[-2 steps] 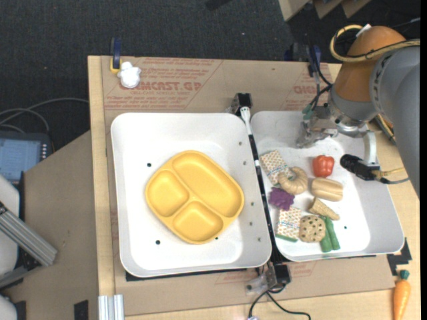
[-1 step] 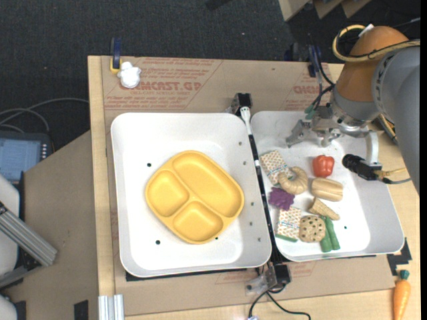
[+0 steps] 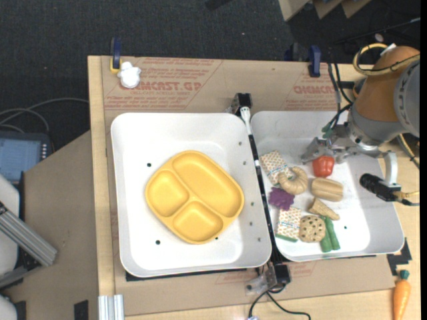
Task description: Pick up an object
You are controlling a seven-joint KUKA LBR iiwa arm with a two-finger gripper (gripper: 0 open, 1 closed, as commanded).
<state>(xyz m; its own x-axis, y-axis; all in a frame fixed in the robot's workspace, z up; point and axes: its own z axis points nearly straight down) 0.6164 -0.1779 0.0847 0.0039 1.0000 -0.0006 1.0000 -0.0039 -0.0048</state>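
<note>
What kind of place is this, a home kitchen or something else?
Most likely a robotics lab, not a kitchen: two white bins are clamped on a cardboard-covered bench, toy food fills the right one, and cables run beside the grey arm.

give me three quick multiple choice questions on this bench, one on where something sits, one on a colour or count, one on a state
1. Where is the yellow tray?
A. in the left bin
B. in the right bin
C. on the floor

2. How many compartments does the yellow tray have?
A. two
B. three
C. five

3. What is the hand doing?
A. parked over the left bin
B. low in the right bin at the red toy
C. outside both bins

Answers:
1 A: the tray lies in the middle of the left bin.
2 B: one long compartment and two smaller ones show.
3 B: the hand is down in the right bin, right at the red toy; a grip cannot be confirmed.
</note>
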